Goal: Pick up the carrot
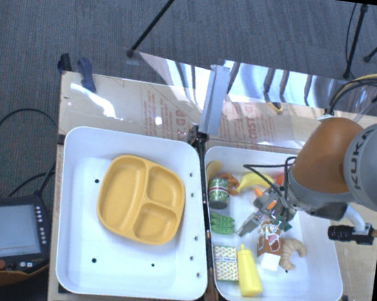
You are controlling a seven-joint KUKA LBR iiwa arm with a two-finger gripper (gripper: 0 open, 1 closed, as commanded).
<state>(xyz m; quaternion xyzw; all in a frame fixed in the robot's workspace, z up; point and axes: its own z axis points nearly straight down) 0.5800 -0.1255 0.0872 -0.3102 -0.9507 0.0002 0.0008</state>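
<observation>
In the right bin [315,286], my gripper [260,218] hangs low over the middle of a clutter of toy food. The grey arm with its orange band [327,155] covers the bin's back right. An orange sliver that looks like the carrot [279,178] peeks out at the arm's left edge, mostly hidden under the wrist. A smaller orange bit with a green tip sits right against the gripper; I cannot tell whether it belongs to the carrot or whether anything is held.
Around the gripper lie a yellow banana [250,183], a green-labelled can [219,191], a green pea pod [221,222], a red-labelled bottle [269,242], a tan ginger-like piece [292,251], a yellow mustard bottle [249,273] and a small box [226,263]. The left bin [70,248] holds a yellow divided plate [142,199].
</observation>
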